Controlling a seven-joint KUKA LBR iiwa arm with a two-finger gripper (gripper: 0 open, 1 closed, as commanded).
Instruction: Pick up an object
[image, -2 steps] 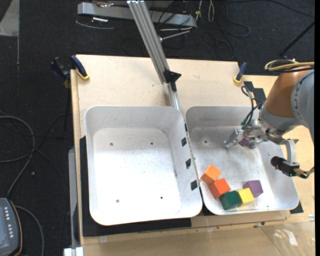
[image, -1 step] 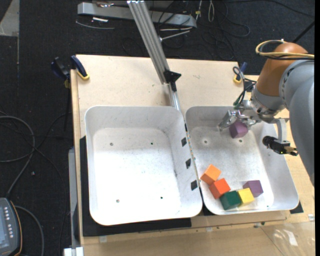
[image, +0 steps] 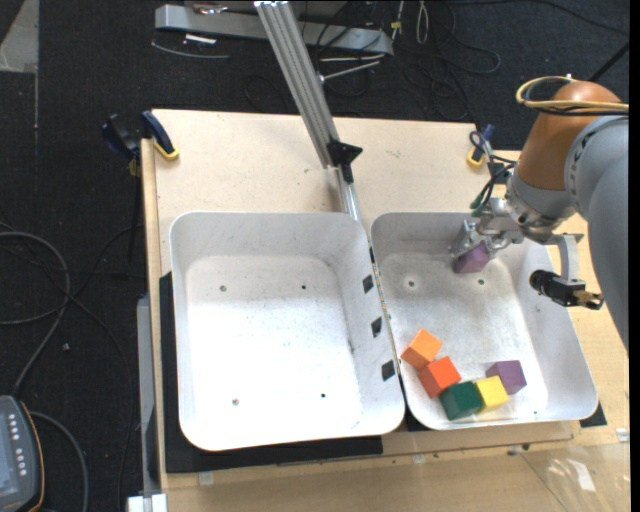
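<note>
Presently logged, all places taken from the right-hand shallow white bin (image: 560, 330):

- Two-finger gripper (image: 473, 250) on grey arm with orange band (image: 560, 140): over upper middle of bin floor, fingers closed on small mauve-purple block (image: 472, 259), block showing between and just below fingertips.
- Light orange cube (image: 424, 347): lower left of bin floor, near left wall.
- Darker orange-red cube (image: 439, 375): just below, touching light orange one.
- Dark green cube (image: 461, 400): at lower rim, touching orange-red cube.
- Yellow cube (image: 492, 391): touching green cube on its right.
- Purple cube (image: 509, 375): just right of and above yellow one, touching it.
- Left-hand shallow white bin (image: 190, 300): touching along shared edge, black clips (image: 380, 325) down the seam.
- Pale wooden bench top (image: 250, 160): beneath both bins.
- Slanted metal rail (image: 305, 85): beyond upper left corner.
</note>
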